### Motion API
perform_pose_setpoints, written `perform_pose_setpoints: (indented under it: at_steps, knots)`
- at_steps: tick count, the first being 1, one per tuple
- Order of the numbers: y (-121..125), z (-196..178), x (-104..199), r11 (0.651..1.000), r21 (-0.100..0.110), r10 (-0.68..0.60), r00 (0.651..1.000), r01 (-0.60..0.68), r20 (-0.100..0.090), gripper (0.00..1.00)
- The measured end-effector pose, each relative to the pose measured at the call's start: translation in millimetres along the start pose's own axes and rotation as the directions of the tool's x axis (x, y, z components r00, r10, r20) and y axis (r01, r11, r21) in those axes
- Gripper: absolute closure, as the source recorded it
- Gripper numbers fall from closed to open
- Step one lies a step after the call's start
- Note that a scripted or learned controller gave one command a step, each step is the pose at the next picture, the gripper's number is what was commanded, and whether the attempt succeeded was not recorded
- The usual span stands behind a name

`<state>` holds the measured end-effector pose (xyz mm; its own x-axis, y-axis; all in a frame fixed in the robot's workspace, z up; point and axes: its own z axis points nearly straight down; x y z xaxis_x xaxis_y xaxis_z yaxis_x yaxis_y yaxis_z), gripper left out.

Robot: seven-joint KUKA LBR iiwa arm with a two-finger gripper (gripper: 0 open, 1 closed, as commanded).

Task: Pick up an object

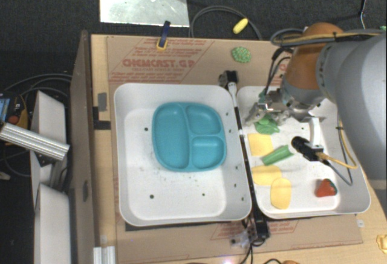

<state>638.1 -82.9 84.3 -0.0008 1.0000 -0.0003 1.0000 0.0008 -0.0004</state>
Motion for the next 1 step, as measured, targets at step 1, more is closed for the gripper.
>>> perform_pose_setpoints:
  at_steps: [1]
  knots:
    - [1.2, -0.4, -0.3, 1.0, -0.002, -0.001, 1.0, 0.001, 0.0, 0.0]
